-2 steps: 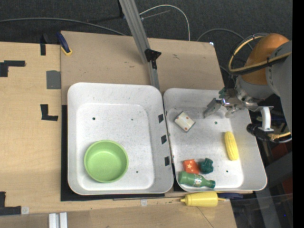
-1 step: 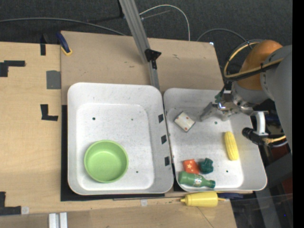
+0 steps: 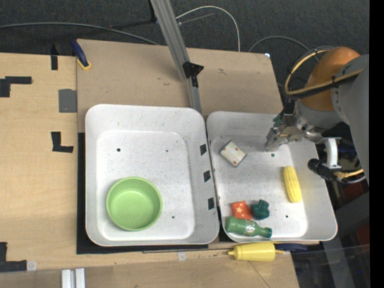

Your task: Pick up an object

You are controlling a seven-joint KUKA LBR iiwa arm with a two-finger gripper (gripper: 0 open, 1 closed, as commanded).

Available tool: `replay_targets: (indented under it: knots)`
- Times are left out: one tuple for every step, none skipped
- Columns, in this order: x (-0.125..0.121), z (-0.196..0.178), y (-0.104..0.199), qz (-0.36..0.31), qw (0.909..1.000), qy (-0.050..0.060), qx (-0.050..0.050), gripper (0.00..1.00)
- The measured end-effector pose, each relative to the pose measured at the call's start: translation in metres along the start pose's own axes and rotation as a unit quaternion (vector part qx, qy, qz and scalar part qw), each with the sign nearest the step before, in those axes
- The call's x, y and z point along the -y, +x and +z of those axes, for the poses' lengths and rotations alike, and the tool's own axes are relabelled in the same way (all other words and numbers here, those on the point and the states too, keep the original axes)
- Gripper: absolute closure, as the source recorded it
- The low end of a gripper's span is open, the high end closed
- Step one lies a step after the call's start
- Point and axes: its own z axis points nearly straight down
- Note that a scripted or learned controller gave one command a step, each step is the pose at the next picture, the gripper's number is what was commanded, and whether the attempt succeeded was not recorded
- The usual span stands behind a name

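Partly cut off at the right edge, the grey arm reaches over the right bin (image 3: 312, 230), its gripper (image 3: 277, 138) low at the bin's upper part; whether it is spread or pressed together I cannot tell. Nearby, apart from it, lies a small white block (image 3: 233, 153). A corn cob (image 3: 292, 183) lies further right. An orange toy (image 3: 241, 209), a teal toy (image 3: 260, 208) and a green bottle (image 3: 247, 227) crowd the front edge. A green bowl (image 3: 134, 203) sits in the left bin (image 3: 144, 122).

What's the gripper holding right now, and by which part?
Nothing. The gripper hangs over bare floor in the right bin, apart from the white block and corn.
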Motion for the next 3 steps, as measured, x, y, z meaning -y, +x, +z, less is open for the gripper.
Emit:
replay_targets:
  knots:
    - [0.003,-0.062,-0.005,0.002,1.0,-0.004,0.0,1.0]
    - [-0.003,-0.125,-0.003,0.001,1.0,-0.004,0.0,1.0]
    - [-0.004,-0.158,-0.003,0.002,1.0,-0.003,0.0,1.0]
